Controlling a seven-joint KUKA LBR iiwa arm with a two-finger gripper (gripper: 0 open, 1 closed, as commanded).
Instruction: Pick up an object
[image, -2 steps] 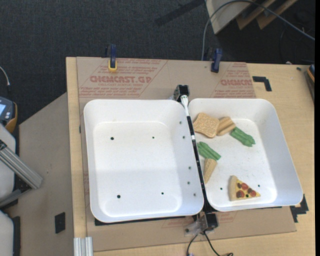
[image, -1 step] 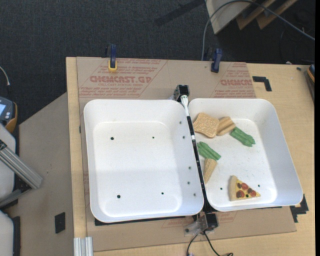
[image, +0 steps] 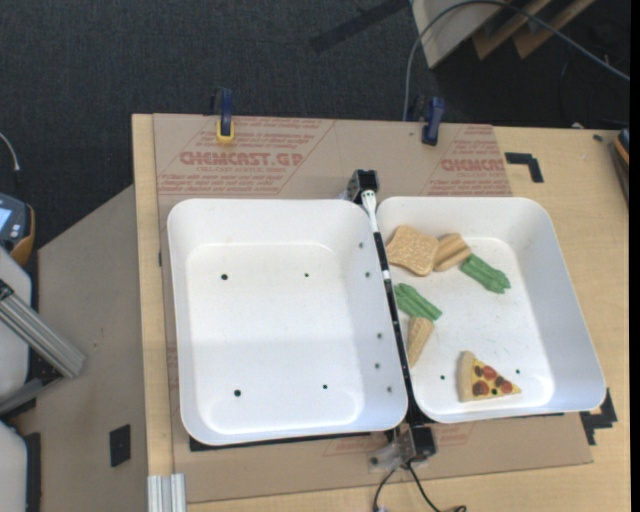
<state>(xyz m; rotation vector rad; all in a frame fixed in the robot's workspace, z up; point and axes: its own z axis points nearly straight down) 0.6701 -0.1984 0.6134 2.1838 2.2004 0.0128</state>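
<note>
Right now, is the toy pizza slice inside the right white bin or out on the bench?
Inside. The pizza slice lies flat on the floor of the right white bin, near its front edge.

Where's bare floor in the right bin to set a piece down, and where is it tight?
Free: the right bin's right side, between the green piece above and the pizza slice below. Tight: the strip by the divider, where toast, green strip and cracker stack up. The left bin's floor is bare.
</note>
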